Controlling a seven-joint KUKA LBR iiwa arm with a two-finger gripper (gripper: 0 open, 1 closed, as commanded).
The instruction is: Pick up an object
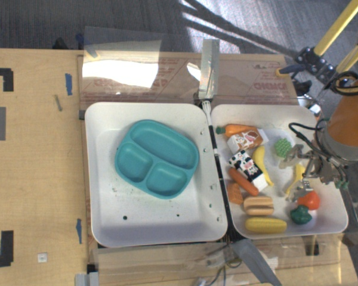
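Note:
The right bin (pixel 339 222) holds several toy foods: a carrot (pixel 235 128), a small carton (pixel 246 140), a black-and-white box (pixel 243 161), a banana (pixel 260 158), a green spiky ball (pixel 281 147), a hot dog (pixel 258 204) and a yellow oblong piece (pixel 265 224). My gripper (pixel 304 176) hangs low over the right side of this bin, right by a small yellow piece (pixel 298 173). Just below it lie a red tomato (pixel 311 200) and a dark green piece (pixel 300 215). Nothing shows as lifted.
The left bin (pixel 107 219) carries a teal divided plate (pixel 158 158). A ridge (pixel 218 177) separates the two bins. The arm's orange band (pixel 351 121) and cables stand over the right bin's far right corner. A clear panel (pixel 137 73) lies behind the bins.

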